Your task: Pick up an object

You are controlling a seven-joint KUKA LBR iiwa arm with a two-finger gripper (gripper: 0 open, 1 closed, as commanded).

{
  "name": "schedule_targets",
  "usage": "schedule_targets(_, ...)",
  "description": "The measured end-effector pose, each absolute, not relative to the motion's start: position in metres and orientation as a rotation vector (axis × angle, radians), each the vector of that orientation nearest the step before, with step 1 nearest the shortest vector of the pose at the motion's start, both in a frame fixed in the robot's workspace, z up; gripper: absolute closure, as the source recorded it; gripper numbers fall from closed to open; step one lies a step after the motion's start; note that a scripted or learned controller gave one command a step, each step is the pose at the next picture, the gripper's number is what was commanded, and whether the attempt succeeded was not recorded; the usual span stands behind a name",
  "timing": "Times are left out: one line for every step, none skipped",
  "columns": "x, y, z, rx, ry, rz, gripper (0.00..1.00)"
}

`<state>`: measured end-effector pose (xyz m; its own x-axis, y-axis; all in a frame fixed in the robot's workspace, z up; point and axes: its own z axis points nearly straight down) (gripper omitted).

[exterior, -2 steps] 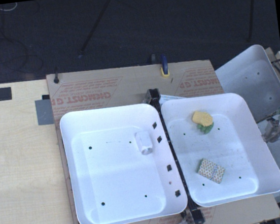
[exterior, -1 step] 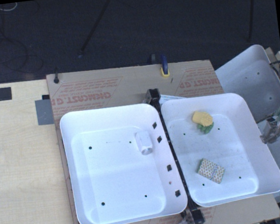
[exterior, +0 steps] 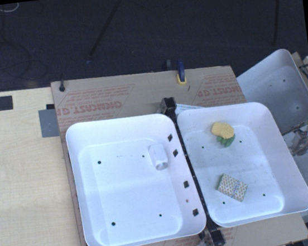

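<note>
The left bin (exterior: 85, 157) holds one small white cylinder-like object (exterior: 158, 157), lying near its upper right. In the right bin (exterior: 281, 148), a yellow and green sponge-like object (exterior: 223, 132) lies toward the back. A small patterned grey-white block (exterior: 231, 187) lies toward the front of that same bin.
The two bins stand side by side on a cardboard sheet (exterior: 117, 99) over a light wooden bench (exterior: 22, 187). Black clips (exterior: 187, 184) run along the seam between the bins. A grey metal plate (exterior: 275, 84) and cables sit at the right edge.
</note>
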<state>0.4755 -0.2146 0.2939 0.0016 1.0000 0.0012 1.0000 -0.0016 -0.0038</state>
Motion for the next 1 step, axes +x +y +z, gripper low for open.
schedule_targets(0.4754, -0.2144, 0.2968, -2.222, -2.220, 0.000, 1.00)
